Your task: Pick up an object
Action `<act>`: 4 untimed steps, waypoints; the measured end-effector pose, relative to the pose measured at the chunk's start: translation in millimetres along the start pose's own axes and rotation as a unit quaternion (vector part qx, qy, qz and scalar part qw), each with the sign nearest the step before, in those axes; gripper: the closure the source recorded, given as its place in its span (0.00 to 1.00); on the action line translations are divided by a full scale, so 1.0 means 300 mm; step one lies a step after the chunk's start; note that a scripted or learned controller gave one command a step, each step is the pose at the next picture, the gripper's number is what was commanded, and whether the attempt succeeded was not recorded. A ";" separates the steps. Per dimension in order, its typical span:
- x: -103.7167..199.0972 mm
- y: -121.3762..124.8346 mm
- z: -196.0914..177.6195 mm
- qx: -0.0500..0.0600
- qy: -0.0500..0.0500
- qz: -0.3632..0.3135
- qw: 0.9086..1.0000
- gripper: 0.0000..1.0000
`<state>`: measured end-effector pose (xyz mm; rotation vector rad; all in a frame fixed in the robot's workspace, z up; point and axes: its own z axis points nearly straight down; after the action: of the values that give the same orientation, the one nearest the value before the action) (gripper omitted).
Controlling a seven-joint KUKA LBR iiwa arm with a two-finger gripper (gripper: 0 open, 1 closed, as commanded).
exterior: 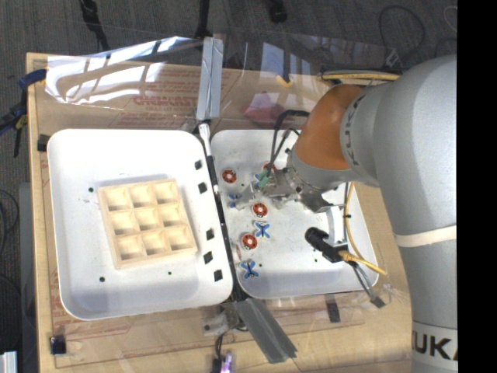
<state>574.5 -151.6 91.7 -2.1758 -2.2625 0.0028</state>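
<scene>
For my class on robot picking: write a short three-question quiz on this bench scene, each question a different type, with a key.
1. True or false: the wooden grid tray lies in the left bin.
2. How many red-and-white discs lie in the right bin?
3. Multiple choice: the pincer is over (A) the left bin, (B) the right bin, (C) the bench edge.

Key: 1 true. 2 three: one, one, one. 3 B.

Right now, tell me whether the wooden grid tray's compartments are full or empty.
Empty: the wooden grid tray in the left bin shows bare pale wood in all nine compartments.
</scene>
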 end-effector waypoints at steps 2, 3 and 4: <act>0.001 0.001 -0.035 0.001 0.000 -0.002 1.000 0.00; 0.077 -0.081 0.005 0.001 0.001 -0.045 0.999 0.00; 0.078 -0.079 -0.028 0.002 0.000 -0.049 0.999 1.00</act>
<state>549.9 -129.1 100.3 -2.0613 -2.3630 0.0061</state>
